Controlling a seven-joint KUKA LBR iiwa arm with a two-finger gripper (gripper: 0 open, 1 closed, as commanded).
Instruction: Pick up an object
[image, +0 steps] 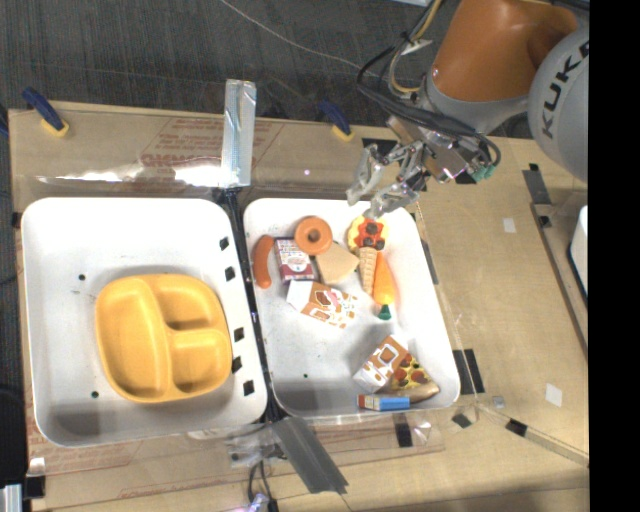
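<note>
Toy food in the right bin, the hand above its far edge.

The carrot — orange with a small green tip — lies lengthwise near the right wall, green end toward the near side; the hand's fingers are spread and hold nothing, just above a yellow toy.

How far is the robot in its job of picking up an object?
Nothing looks picked up yet. The two-finger metal gripper is above the far edge of the right white bin, near the small yellow and red toy. The other toys lie in the bin. Grasping and lifting remain.
</note>
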